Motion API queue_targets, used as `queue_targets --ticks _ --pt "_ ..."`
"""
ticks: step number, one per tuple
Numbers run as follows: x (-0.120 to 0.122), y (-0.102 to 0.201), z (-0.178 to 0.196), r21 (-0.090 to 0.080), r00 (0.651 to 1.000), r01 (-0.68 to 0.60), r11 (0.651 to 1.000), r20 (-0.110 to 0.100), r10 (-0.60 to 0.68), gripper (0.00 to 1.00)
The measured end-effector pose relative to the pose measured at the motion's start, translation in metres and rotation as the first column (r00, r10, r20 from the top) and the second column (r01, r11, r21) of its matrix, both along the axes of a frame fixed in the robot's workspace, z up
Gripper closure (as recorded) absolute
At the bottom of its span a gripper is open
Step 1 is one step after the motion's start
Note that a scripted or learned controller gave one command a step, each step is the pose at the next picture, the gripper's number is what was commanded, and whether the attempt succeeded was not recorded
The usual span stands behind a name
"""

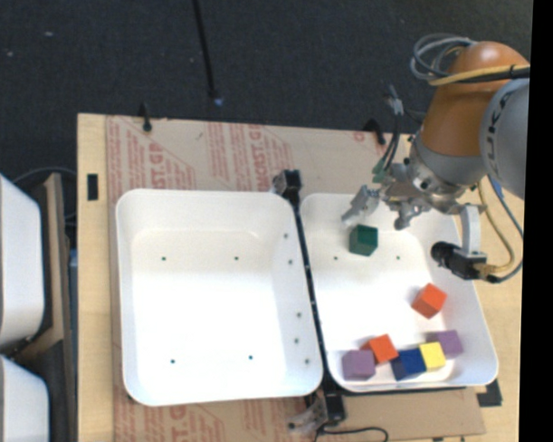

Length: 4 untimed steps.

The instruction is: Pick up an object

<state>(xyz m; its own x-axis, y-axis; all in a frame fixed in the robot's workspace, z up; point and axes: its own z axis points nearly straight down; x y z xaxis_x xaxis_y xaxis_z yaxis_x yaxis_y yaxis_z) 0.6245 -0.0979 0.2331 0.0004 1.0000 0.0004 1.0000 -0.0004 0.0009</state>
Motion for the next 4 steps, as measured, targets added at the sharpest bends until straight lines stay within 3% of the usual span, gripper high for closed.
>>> queue_targets --ticks 1,2,3,4 --pt "0.002 -0.062 -0.088 -0.001 1.0 0.005 1.0 -0.008 -0.005 0.0" --pt "0.039 -0.032 -0.134 0.0 1.0 -0.002 1.0 -0.002 0.002 0.0" --pt "0.04 -0.034 -0.121 0.0 1.0 0.0 1.0 0.001 0.0 1.0" --pt "0.009 0.047 -0.027 0.001 1.0 -0.006 1.0 0.007 0.006 1.0"
